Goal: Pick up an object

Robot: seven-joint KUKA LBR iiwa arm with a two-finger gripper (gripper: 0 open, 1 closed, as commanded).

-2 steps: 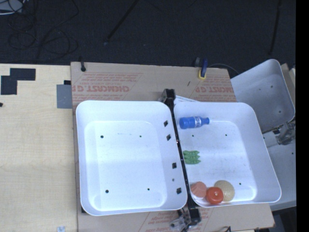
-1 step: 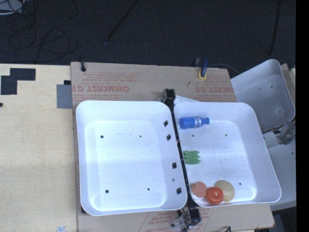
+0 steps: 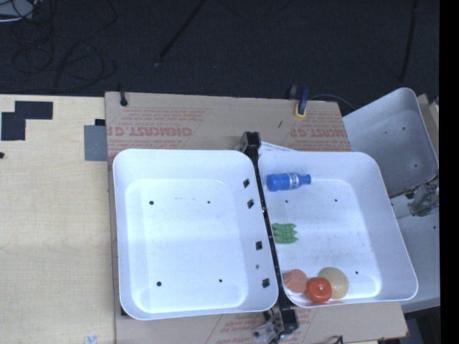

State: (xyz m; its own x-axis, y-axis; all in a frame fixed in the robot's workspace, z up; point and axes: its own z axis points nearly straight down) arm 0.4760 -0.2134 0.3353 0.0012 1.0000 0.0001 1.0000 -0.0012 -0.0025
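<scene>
White bins: left bin [image 3: 133, 192] and right bin [image 3: 373, 213] sit side by side.
Targets: blue bottle [image 3: 288, 181] at 11 o'clock in right bin; green piece [image 3: 284, 233] near divider.
Cluster: pink [image 3: 294, 280], red [image 3: 319, 289] and tan [image 3: 336, 281] items touching at 6 o'clock.
Risk: crowded cluster likely causes slips; bottle may roll.
Gripper: state cannot be determined.

White bins, bright bits of colour in the right one.

I'm looking down on two white bins [image 3: 183, 167] on brown cardboard [image 3: 215, 124] printed with red lettering, over a pale wood bench [image 3: 50, 228]. There's a blue bottle [image 3: 287, 181], a green piece [image 3: 285, 233], a red-orange ball [image 3: 319, 289], a tan ball [image 3: 336, 279], and a pinkish round piece [image 3: 294, 280]. Dark floor [image 3: 215, 34] beyond.
</scene>
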